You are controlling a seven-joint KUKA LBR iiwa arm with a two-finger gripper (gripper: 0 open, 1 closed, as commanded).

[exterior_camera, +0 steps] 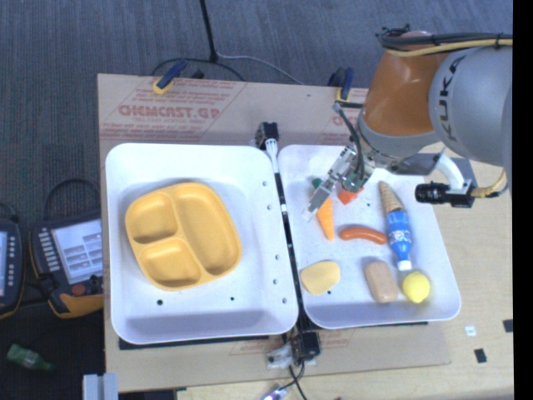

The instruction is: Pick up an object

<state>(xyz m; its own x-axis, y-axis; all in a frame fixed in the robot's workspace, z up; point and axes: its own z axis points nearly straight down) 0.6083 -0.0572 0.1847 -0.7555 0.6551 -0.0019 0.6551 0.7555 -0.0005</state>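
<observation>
Camera view shows the pick not yet done: the gripper (331, 186) hangs low in the right bin (441, 311), fingers apart around nothing, tips just above the carrot (326, 218). Also in that bin lie a sausage (363, 234), bottle (399, 236), lemon (415, 287), bread roll (381, 281) and potato (320, 277). The left bin (125, 323) holds a yellow divided plate (181, 235)

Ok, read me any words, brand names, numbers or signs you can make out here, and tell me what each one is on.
"KU", vertical dark letters, cut off: grey robot arm.
Red mirrored print, possibly "CIGMCAST.GP", unsure: cardboard sheet under the bins.
Blue bottle label: too small to read.
Handheld screen at left: text blurred.
</observation>
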